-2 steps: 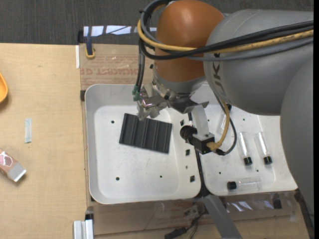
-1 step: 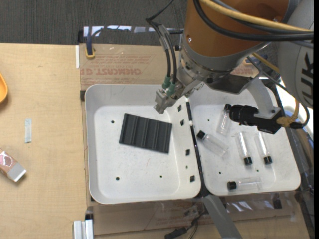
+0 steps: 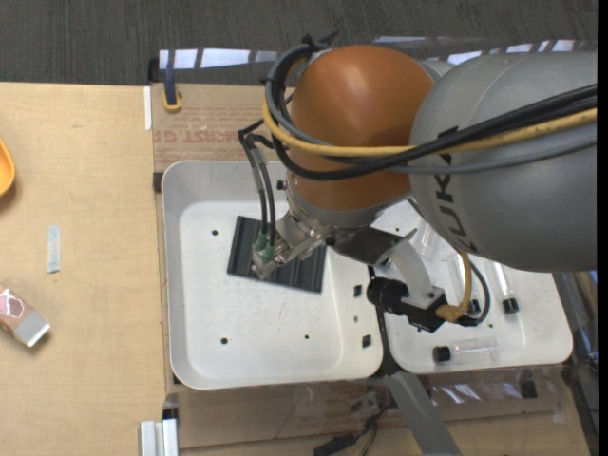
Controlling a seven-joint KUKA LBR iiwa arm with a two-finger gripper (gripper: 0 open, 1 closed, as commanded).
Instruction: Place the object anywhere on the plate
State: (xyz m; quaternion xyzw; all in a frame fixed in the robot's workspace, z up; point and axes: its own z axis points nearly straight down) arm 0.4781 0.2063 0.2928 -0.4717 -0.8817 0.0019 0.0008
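Note:
A black ribbed rectangular plate (image 3: 245,243) lies flat in the left white bin (image 3: 199,350), in its upper middle. My gripper (image 3: 273,257) hangs right over the plate's middle, under the big orange wrist band (image 3: 356,122). The arm covers the plate's right part and the gripper's lower end. A small green part (image 3: 261,247) on the gripper shows just above the plate. I cannot make out any object held at the gripper.
The right bin (image 3: 532,350) holds two small dark pieces (image 3: 510,304) (image 3: 441,353) and a clear tube (image 3: 472,350). On the wooden bench to the left lie a grey strip (image 3: 53,250), a red-and-white item (image 3: 21,317) and an orange edge (image 3: 5,169).

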